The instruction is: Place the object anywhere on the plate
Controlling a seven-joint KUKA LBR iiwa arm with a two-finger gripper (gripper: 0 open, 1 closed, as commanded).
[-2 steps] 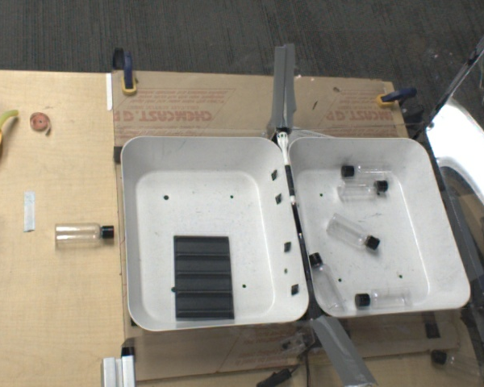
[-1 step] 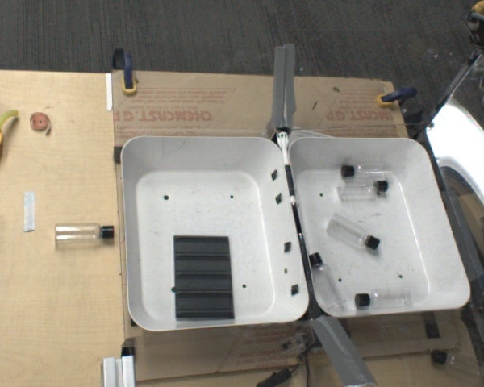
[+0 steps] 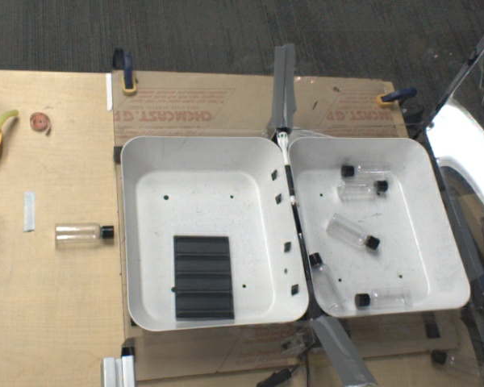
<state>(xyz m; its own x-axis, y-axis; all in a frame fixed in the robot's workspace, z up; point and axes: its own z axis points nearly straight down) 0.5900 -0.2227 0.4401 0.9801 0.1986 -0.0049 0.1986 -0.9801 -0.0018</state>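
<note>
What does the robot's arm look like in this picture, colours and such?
On the arm's side, at the right edge, a smooth, glossy white curved shell sits beside the right bin. Whether it belongs to the arm, I cannot tell.

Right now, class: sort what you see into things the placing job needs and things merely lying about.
Belongs to the job:
- dark ribbed plate in the left bin
- clear vials with black caps in the right bin

Lying about:
- lone vial on the bench, outside the bins
- blue clamps
- small round disc
</note>
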